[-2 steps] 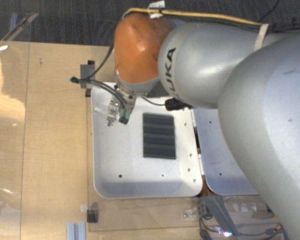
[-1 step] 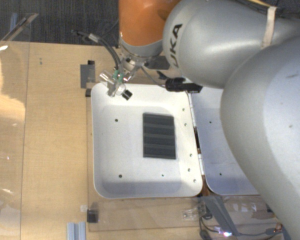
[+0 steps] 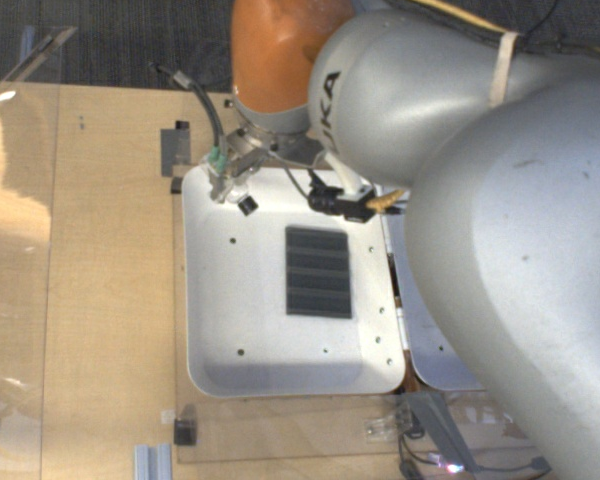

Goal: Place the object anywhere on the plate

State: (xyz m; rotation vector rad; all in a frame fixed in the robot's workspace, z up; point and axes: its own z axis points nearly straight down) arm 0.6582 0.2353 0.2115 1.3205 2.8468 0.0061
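A dark grey ribbed rectangular plate (image 3: 318, 270) lies flat in the middle of the left white bin (image 3: 220, 308). My gripper (image 3: 230, 180) hangs over the bin's far left corner, up and left of the plate and apart from it. It is small and partly hidden under the orange wrist band (image 3: 275, 43). A small dark piece (image 3: 246, 205) sits just below the gripper; I cannot tell whether it belongs to the gripper or is a loose object. No other loose object can be made out in the bin.
The big grey arm (image 3: 500, 218) covers the right of the view and most of the right bin (image 3: 430, 360). Black cables and a connector (image 3: 340, 203) hang over the left bin's far edge. Wooden bench (image 3: 80, 268) lies to the left.
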